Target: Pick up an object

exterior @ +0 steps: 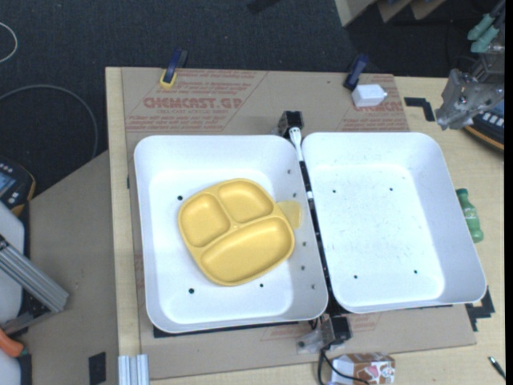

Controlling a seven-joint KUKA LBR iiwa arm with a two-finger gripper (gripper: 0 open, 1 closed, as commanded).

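The job has not really begun. A yellow plate [235,231] with three sections lies flat in the left bin [152,215]. The right bin [385,215] sits just beside it. The hand [467,101] hangs up high near the far right corner of the desk [240,99], well apart from the plate. I cannot tell if the hand is open or closed. Next, I think the hand must go left over the plate and come down on its rim.
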